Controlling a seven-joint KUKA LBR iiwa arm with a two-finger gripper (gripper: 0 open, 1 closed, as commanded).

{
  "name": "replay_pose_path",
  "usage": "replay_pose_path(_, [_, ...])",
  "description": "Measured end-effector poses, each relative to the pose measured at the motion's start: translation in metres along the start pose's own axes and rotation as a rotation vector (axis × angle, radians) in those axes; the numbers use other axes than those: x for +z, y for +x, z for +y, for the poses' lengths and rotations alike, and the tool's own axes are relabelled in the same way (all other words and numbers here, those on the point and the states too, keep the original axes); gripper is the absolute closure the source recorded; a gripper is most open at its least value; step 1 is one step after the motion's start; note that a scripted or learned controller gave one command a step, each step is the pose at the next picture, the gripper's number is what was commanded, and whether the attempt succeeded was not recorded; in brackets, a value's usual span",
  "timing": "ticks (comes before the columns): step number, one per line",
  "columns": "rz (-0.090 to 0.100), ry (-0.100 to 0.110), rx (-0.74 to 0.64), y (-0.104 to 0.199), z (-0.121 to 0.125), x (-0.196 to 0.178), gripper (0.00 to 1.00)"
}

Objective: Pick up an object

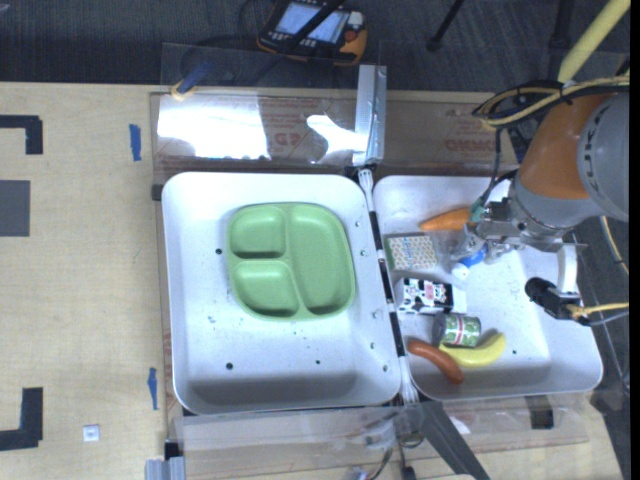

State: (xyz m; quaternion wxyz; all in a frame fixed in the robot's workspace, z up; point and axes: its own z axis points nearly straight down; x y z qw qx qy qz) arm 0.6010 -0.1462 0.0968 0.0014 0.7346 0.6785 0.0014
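We are seeing a smooth green three-compartment plate (291, 259) lying in the left white bin (190, 318). In the right bin (575, 363) are lying a tapered orange carrot (444, 220), a speckled packet (413, 253), a cow-patterned carton (427, 295), a green can (460, 330), a curved yellow banana (484, 350) and a red sausage (436, 359). The tool (478, 240) is hanging just at the carrot's four o'clock; we cannot tell its opening.
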Motion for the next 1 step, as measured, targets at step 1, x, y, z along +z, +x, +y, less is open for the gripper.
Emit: replay_pose_path(1, [0.000, 0.004, 0.033, 0.0810, 0.0004, -0.1011, 1.00])
